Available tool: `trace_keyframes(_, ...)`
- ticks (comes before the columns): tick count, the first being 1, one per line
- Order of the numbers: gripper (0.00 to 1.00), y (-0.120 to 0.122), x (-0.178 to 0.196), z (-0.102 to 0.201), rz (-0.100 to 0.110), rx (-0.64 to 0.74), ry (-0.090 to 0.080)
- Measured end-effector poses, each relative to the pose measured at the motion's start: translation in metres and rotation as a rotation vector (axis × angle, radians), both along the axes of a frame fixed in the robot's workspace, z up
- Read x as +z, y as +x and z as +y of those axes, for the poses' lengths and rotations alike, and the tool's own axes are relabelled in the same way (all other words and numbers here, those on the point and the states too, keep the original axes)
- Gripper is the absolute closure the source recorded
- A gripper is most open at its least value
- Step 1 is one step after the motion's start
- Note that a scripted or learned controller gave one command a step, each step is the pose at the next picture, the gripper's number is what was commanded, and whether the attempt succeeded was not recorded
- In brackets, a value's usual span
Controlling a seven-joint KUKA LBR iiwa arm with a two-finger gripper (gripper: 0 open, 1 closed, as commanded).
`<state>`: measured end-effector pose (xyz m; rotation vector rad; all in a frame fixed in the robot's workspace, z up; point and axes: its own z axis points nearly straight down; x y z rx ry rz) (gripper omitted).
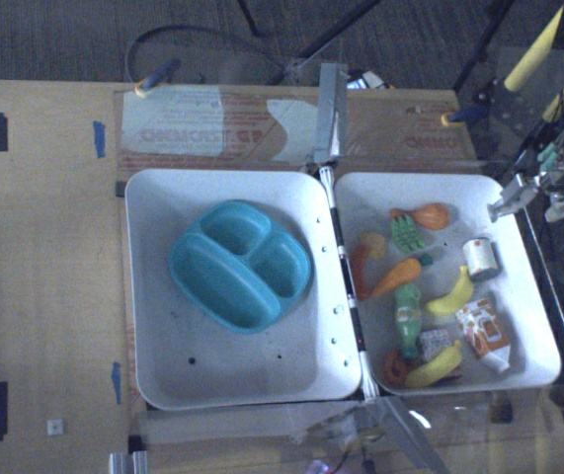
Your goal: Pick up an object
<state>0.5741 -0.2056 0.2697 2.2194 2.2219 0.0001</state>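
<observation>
The bench bears two white bins: the left bin (153, 363) holds one teal divided plate (240, 264), and the right bin (538, 309) holds a heap of small things. In it lie two yellow bananas (451, 296) (436, 366), one orange carrot (396, 277), one green bottle (407, 318), one silver can (479, 258) and one orange-and-white carton (483, 330)

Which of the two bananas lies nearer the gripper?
The upper banana, beside the silver can. The other banana lies at the bin's near edge, farther from the gripper.
</observation>
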Motion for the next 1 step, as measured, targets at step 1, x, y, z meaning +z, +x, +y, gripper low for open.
trace_keyframes(1,0.0,0.0197,-0.1219,0.058,0.001,-0.058,0.001)
